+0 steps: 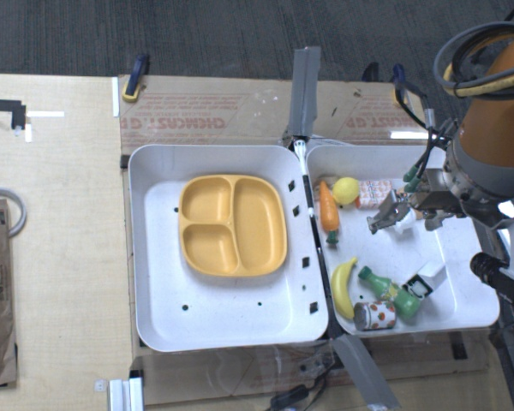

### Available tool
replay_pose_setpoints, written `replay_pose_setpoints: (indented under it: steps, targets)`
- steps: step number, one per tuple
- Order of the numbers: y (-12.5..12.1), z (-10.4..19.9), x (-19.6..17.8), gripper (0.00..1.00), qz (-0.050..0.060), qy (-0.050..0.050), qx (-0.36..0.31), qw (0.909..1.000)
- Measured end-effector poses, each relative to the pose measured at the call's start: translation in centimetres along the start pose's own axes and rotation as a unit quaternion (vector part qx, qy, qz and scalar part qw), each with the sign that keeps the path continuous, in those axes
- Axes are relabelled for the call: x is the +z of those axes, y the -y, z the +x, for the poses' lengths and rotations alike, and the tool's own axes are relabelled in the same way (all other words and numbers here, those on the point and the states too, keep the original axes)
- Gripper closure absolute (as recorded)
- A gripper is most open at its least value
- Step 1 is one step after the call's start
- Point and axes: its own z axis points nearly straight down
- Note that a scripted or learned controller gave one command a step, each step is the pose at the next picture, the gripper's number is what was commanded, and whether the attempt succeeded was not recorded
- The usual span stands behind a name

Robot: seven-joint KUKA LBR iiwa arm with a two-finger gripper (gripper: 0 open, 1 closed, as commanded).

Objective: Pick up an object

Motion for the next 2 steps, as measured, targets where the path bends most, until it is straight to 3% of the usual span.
replay_pose_setpoints:
  steps: [1, 2]
  targets:
    - [0.0, -1.3, 10.4, 0.00, 0.001, 0.000, 0.042, 0.9991]
    - [-2.5, -5.4, 21.9, 0.00, 0.000, -0.001, 0.015, 0.9999]
